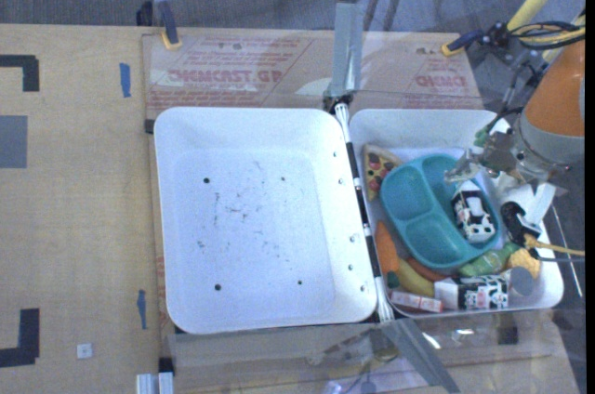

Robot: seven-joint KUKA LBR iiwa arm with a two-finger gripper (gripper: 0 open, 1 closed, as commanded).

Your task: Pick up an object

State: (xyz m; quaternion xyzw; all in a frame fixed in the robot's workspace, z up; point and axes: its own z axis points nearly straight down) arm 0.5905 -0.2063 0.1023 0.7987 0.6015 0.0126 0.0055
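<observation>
Hovering my claw (476, 197) over cow-print toy (474, 216) on teal divided plate (423, 211); finger state: cannot tell. Risk: toy slides on slick plate, grasp misses.

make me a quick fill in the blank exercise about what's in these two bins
1. The teal divided tray lies in the ____ bin as the camera sees it.
2. The black and white toy cow rests on the ____.
3. The band above the arm's wrist is coloured ____.
4. The gripper hangs over the ____ bin.

Missing words: right; tray; orange; right
</observation>
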